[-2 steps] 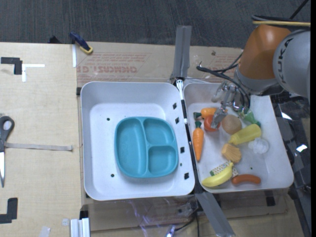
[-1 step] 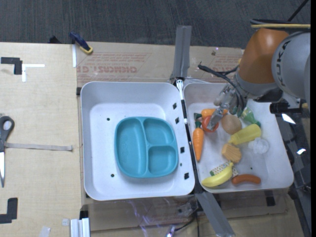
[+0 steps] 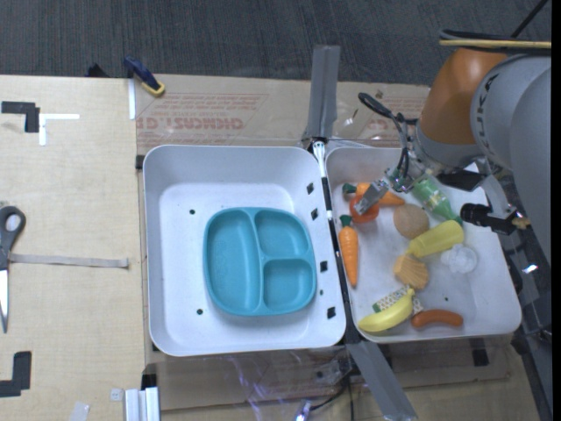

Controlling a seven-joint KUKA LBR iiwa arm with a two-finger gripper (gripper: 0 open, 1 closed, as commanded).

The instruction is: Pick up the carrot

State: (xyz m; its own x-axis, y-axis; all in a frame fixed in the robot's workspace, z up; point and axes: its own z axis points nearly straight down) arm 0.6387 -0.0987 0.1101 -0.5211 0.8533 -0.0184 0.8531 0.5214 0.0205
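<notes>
The carrot [image 3: 349,253] is orange with a small green top. It lies lengthwise along the left wall of the right bin [image 3: 504,310], green end toward the back. My gripper [image 3: 379,193] is low over the back of that bin, right of and behind the carrot's top. It sits by a small orange and red item [image 3: 363,205]. The carrot lies apart from the gripper, untouched on the bin floor.
The right bin also holds a green bottle [image 3: 433,195], a brown potato [image 3: 409,222], a yellow piece [image 3: 436,238], a bread-like chunk [image 3: 412,272], a banana [image 3: 387,316] and a sausage [image 3: 436,320]. A teal divided plate [image 3: 260,261] lies in the left bin [image 3: 158,235].
</notes>
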